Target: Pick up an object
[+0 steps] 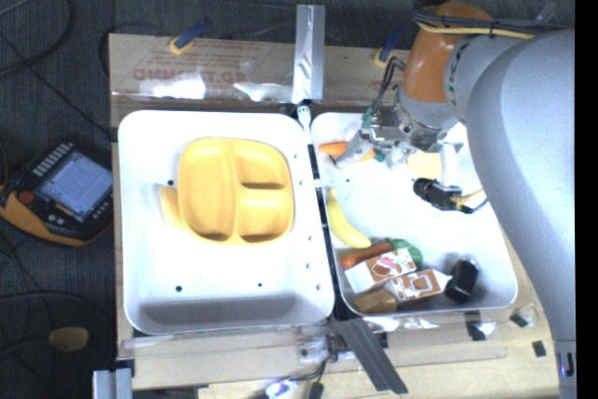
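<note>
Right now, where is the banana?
The banana lies in the right bin, along its left wall, just above the pile of packets at the bin's near end.

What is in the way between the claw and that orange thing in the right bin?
Nothing visible. The claw sits low at the far end of the right bin, with the small orange object just beside it on its left. The banana lies nearer the camera, off that line.

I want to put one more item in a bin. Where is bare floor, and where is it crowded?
Left bin: bare strip in front of the yellow tray, and a narrower one left of it. Right bin: bare patch in the middle, between the gripper and the banana. Crowded: its near end, with cartons and a black object.
</note>
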You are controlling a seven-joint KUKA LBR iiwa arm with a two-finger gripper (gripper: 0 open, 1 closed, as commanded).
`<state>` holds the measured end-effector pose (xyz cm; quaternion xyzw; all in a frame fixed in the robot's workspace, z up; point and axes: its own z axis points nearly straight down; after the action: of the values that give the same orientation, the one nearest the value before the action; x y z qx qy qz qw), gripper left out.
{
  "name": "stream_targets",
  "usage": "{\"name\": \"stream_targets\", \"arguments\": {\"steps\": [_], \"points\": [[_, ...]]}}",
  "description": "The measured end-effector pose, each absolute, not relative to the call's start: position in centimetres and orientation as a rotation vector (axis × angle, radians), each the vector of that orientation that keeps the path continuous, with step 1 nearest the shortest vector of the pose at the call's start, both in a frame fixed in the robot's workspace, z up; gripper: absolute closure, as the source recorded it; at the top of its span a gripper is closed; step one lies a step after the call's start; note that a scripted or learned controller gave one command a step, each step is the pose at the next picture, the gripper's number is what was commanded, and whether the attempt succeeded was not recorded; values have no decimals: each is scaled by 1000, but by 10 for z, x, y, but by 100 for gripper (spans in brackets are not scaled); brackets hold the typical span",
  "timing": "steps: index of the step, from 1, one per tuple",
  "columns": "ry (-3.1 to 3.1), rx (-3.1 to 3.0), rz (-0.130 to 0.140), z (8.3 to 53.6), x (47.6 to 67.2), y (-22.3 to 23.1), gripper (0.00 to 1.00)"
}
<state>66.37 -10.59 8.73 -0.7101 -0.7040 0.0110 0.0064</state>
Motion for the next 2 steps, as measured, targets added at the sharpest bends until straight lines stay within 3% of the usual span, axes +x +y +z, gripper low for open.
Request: {"name": "stream_targets", "arguments": {"steps": [1,2], "points": [[-2458,-1971,-6,90,574,-122,0],[-2517,-1898,-7,89,655,-111,0]]}}
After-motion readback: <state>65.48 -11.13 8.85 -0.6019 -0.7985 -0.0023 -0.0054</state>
